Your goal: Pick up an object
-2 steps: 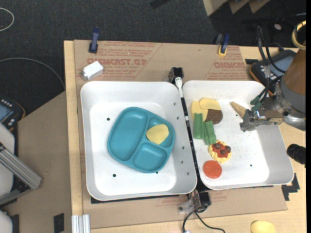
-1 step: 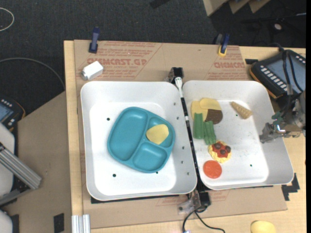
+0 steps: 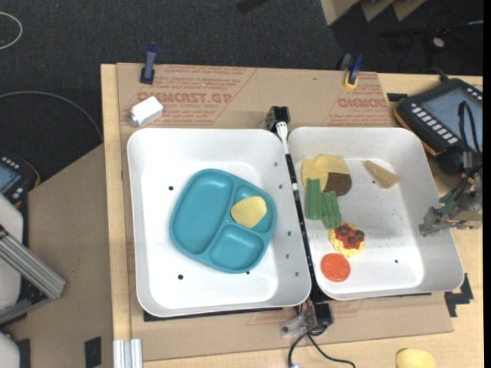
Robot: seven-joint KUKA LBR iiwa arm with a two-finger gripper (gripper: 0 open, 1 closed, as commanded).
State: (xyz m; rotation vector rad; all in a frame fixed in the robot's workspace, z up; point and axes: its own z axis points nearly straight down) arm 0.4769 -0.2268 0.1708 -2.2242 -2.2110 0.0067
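Two shallow white bins share the bench, toy food clustered for picking, while the gripper rests at the right bin's edge, its grasp unreadable.

Glossy plastic teal tray; smooth white bins; matt cardboard bench.

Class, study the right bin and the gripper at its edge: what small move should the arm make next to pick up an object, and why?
Probably swing the gripper left, further over the right bin, toward the tan wedge. The gripper sits at the bin's right rim with nothing between its fingers, and the wedge lies apart from the crowded pieces.
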